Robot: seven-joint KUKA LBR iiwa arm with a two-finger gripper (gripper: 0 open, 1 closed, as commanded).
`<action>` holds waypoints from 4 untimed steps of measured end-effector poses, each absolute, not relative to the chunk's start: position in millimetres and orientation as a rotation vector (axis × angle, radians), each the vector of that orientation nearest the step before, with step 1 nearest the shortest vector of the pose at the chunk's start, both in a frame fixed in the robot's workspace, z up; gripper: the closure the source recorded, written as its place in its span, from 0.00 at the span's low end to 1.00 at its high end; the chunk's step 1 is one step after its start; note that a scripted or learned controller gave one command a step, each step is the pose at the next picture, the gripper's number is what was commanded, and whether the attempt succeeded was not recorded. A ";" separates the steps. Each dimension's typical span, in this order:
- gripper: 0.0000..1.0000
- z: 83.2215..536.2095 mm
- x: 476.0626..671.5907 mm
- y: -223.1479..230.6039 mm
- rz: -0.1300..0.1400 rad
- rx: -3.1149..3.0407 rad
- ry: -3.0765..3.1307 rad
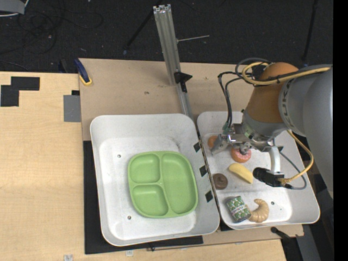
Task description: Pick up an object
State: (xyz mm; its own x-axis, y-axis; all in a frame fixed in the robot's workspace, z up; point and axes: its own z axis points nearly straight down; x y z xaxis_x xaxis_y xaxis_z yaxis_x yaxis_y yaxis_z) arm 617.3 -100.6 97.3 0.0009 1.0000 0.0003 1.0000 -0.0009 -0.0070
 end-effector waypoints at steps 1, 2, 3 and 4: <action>1.00 111.1 618.2 -102.3 0.005 -2.226 -2.214; 1.00 154.3 614.2 -105.8 -0.001 -2.228 -2.216; 1.00 208.4 607.3 -100.2 -0.003 -2.222 -2.224; 1.00 224.5 607.5 -101.5 0.000 -2.221 -2.222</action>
